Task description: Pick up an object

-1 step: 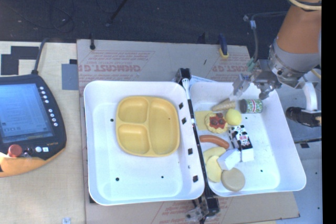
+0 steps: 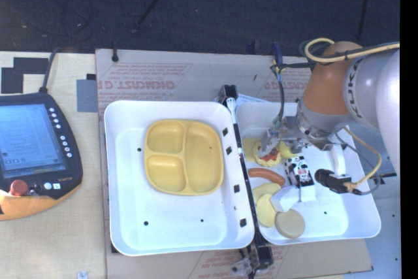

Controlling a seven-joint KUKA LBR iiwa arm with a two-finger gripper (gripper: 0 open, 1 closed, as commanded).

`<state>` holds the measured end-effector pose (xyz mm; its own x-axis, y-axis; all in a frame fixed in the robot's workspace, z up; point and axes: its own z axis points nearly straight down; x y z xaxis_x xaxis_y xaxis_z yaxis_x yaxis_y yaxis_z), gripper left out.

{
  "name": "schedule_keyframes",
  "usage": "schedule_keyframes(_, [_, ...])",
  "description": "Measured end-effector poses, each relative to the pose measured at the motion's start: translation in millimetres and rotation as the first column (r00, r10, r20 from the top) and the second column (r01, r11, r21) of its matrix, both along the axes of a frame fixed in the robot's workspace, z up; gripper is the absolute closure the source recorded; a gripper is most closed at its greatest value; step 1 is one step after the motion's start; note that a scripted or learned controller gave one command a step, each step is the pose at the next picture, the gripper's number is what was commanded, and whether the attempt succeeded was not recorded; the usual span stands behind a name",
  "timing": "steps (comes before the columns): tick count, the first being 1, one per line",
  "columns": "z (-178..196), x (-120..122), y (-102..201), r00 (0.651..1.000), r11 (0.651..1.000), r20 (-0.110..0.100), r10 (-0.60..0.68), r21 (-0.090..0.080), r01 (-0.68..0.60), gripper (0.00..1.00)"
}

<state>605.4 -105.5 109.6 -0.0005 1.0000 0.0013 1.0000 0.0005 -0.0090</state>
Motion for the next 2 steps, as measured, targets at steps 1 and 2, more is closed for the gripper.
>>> schedule_keyframes(1, [-17.8, -10.1, 1.7, 1.0, 1.0, 0.015, 0.0, 0.002, 0.0, 0.0])
schedule_keyframes(2, [-20.6, -48.3, 24.7, 1.0, 1.0, 0.01, -0.005, -0.001, 0.005, 0.0])
